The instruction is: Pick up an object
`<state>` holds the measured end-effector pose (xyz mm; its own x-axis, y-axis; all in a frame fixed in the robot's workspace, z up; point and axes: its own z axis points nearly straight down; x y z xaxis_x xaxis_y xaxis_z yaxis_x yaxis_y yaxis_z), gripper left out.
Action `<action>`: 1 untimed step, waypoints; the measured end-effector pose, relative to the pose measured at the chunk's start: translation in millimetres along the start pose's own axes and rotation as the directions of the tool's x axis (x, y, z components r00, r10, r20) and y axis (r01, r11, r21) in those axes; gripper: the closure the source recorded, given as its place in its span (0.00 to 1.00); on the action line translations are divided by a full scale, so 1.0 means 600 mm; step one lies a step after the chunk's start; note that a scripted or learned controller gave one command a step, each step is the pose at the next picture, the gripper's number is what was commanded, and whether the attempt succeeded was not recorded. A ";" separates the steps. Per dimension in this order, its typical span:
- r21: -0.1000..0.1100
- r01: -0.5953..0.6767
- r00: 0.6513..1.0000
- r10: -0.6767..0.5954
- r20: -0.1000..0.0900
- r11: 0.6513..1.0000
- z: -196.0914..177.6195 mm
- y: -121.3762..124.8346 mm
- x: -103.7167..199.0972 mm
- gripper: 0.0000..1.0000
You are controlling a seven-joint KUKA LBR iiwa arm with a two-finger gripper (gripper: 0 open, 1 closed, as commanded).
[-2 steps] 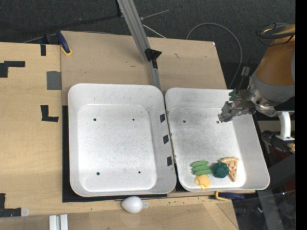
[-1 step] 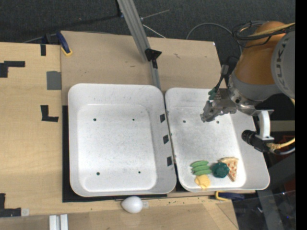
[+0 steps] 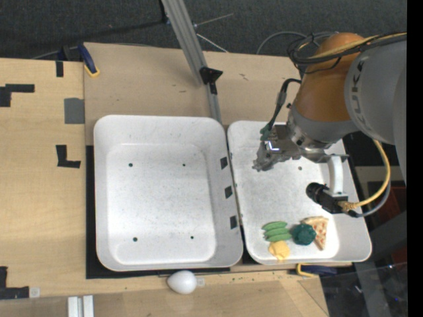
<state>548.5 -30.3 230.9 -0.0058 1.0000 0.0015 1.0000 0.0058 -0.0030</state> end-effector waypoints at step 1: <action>0.001 0.000 1.000 0.000 0.001 1.000 0.017 -0.015 0.078 1.00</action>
